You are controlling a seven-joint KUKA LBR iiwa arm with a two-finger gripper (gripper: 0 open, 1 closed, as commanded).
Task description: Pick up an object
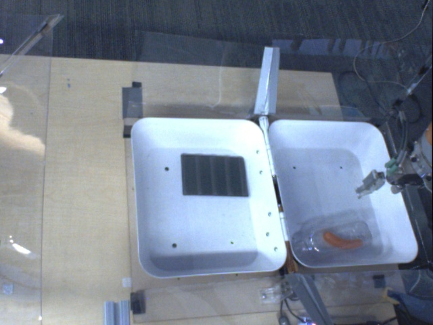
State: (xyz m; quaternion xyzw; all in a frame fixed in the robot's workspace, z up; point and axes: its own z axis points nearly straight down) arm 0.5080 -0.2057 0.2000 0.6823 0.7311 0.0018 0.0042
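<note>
Apparently the gripper (374,181) hung above the right bin (318,141), fingers apart and empty, since the clear bottle (336,237) lay below-left of it.

No readable text or labels.

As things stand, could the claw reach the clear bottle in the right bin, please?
Probably yes. The claw hangs over the right bin, and the clear bottle lies alone near the front wall, with nothing between them.
</note>
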